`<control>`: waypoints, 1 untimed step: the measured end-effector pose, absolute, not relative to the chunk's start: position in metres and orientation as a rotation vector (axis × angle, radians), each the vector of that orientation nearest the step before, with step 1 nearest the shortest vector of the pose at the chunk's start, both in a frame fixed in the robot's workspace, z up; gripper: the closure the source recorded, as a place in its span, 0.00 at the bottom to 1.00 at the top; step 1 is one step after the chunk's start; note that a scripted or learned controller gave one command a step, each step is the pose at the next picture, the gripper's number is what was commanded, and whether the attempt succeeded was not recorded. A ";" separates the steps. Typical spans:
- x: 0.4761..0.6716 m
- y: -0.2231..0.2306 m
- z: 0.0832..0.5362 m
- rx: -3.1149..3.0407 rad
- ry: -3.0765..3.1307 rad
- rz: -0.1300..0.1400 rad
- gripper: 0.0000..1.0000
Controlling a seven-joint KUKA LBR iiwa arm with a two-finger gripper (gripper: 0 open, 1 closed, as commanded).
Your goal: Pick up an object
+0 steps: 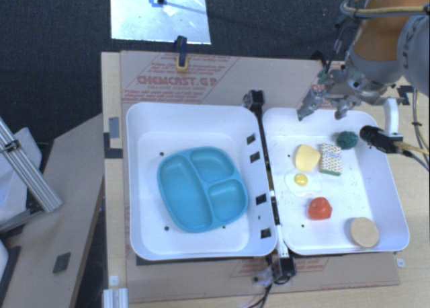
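Objects in the right bin [386, 185]: yellow piece [307, 157], sponge [330, 159], green lump [347, 140], fried egg [299, 181], tomato [320, 208], tan disc [364, 231] near the front rim, bare floor along the back edge under the gripper [324, 106], seemingly spread, gripping nothing.
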State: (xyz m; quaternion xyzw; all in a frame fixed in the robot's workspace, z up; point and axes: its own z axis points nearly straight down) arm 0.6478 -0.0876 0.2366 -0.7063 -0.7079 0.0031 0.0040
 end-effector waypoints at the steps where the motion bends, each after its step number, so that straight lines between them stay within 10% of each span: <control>1: 0.650 -0.088 0.244 -2.218 -2.226 -0.002 0.00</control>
